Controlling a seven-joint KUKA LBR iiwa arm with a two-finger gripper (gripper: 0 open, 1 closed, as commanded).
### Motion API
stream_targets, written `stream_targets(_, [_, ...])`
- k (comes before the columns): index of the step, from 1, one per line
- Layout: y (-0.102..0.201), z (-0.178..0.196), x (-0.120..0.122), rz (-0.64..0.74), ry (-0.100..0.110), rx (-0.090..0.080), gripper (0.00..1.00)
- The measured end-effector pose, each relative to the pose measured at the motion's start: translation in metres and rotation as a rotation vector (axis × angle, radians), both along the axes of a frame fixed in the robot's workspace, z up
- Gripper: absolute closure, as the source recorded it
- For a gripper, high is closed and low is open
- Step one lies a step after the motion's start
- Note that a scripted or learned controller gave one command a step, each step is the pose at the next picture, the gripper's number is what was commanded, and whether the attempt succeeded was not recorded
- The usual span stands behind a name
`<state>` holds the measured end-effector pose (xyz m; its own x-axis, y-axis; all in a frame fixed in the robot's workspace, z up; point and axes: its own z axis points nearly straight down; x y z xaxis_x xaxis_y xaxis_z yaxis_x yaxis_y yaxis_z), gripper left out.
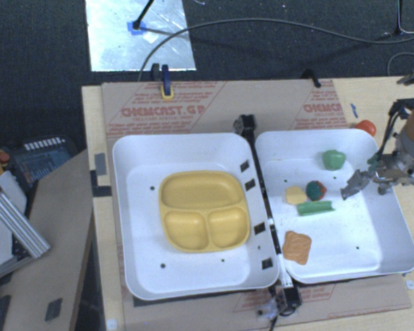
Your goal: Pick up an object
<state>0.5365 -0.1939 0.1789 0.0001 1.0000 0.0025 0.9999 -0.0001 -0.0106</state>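
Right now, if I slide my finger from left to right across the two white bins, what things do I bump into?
Yellow divided tray → orange-brown cracker-like piece → pale yellow lump → green stick → light green chunk → the arm's gripper.
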Motion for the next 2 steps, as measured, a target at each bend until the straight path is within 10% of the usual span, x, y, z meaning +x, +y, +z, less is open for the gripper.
stream_targets(2, [0.0, -0.056, 0.001, 0.002, -0.008, -0.002, 0.0])
